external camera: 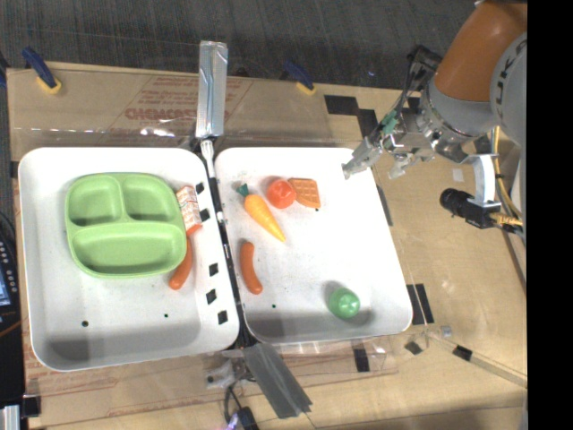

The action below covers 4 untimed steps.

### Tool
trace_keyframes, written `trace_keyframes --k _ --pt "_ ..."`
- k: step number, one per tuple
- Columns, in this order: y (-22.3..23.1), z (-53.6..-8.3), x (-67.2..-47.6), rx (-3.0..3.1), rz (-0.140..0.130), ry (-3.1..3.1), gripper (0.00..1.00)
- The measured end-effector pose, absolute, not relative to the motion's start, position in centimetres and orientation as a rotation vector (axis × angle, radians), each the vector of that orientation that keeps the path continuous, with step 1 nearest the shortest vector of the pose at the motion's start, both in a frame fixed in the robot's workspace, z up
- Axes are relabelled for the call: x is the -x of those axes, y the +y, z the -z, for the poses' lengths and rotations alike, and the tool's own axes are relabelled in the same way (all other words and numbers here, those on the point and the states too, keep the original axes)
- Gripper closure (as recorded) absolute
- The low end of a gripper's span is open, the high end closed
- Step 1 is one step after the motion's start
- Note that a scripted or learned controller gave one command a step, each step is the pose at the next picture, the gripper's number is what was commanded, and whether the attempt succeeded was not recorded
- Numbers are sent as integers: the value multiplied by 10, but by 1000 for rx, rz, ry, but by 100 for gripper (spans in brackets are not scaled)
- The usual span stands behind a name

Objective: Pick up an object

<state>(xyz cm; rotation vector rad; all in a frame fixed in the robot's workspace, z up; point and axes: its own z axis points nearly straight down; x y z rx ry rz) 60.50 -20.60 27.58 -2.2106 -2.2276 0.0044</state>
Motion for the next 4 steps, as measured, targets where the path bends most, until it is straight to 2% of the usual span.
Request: trace_keyframes --k 1,2,3,4 --pt "-148 -149 -615 2056 -8 -2367 0" --pt "-116 -91 -618 1851 -3 -2534 0" --pt "-116 -102 -619 1846 -3 -2538 100" --pt "-56 -244 -608 2108 1 -2331 100"
